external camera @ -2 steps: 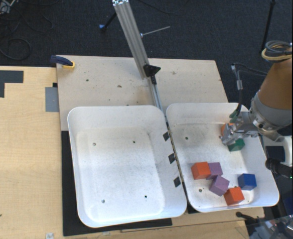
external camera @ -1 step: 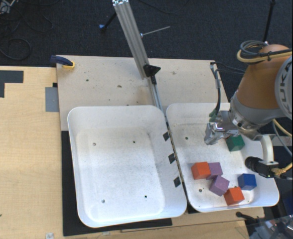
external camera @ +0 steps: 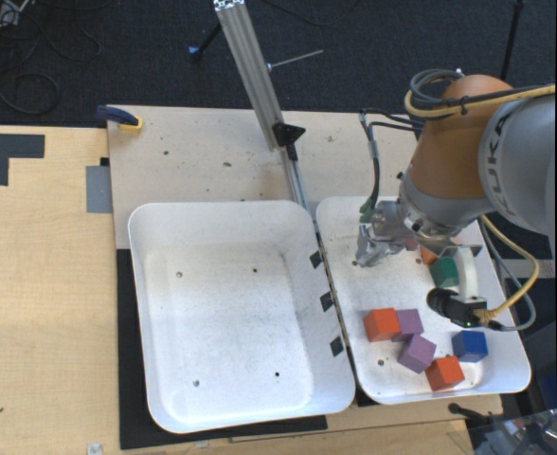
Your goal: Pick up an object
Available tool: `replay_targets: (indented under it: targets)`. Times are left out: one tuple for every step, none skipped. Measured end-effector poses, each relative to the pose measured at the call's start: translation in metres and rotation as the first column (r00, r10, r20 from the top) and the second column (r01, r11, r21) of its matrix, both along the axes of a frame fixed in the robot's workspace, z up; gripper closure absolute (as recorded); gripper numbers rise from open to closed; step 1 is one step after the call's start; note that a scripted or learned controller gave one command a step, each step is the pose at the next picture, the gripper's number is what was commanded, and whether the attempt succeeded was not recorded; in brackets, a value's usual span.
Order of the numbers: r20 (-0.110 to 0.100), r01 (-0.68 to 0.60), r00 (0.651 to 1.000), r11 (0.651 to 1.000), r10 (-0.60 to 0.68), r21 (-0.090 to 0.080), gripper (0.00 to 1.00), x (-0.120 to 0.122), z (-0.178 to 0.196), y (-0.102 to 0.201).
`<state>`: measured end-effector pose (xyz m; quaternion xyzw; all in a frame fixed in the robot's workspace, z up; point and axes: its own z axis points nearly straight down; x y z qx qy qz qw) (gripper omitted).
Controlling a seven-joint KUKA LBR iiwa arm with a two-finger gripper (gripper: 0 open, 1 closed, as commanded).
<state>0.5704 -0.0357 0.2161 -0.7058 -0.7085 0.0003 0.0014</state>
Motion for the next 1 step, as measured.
replay_targets:
  targets:
    - [0.0,0.0,1.0,1.0,0.0,0.0,1.0,0.0052,-0.0025,0.0447]
